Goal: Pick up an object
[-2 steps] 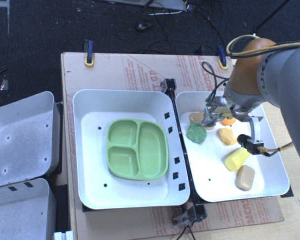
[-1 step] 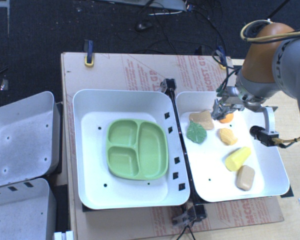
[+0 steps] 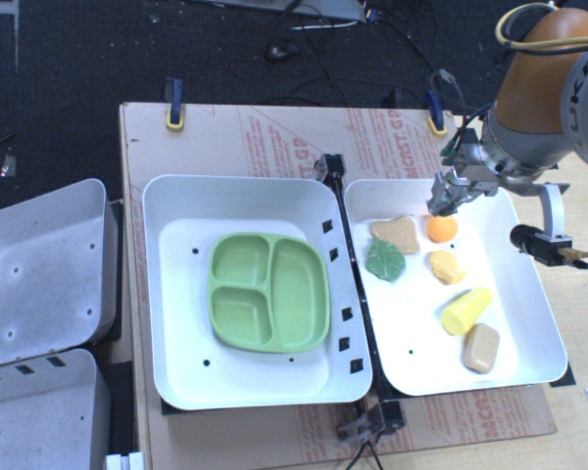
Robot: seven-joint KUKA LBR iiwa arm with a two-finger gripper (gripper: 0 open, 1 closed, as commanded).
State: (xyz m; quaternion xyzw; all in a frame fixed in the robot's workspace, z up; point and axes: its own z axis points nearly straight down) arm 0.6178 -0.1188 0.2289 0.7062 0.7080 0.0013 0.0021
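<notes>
While the green plate [image 3: 270,293] sits in the left bin [image 3: 167,262], the claw [image 3: 445,204] hangs just above the orange ball [image 3: 442,229], at its 12 o'clock. I cannot tell its grip.

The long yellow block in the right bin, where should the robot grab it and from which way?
Probably best across the middle of the long yellow block, coming straight down from above. It lies flat and slanted, so the fingers should turn to pinch its two long sides, its narrowest span. The tan rounded block sits close to its lower end, so gripping mid-length keeps away from it.
</notes>
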